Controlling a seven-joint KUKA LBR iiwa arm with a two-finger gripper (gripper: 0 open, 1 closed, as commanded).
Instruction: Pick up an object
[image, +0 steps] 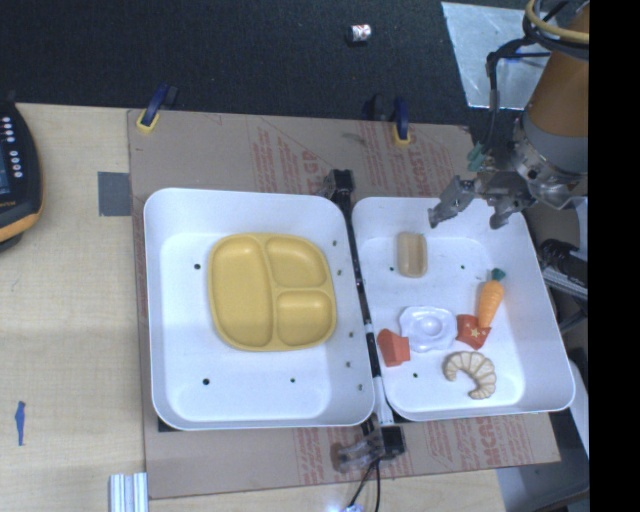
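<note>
Objects available for pick-up lie in the right bin (540, 385), one of two shallow white bins set side by side on the table (70, 330). Left bin (170, 390) carries a yellow divided plate (271, 291) with three compartments, lying flat near its centre. The arm (560, 90) reaches in from the right, and its end effector (478, 206) hangs over the far rim of the right bin with its two fingers spread apart and nothing between them. Contents of the right bin, largest first: a croissant (472, 372) near the front edge; a white fried egg (428, 326) at mid-bin; a tan bread piece (411, 253) toward the far side (closest item to the end effector, but apart from it); an orange carrot (489, 300) with a green top, tilted; a red piece (471, 331) touching the carrot's lower end; an orange-red piece (394, 347) just left of the egg.
</note>
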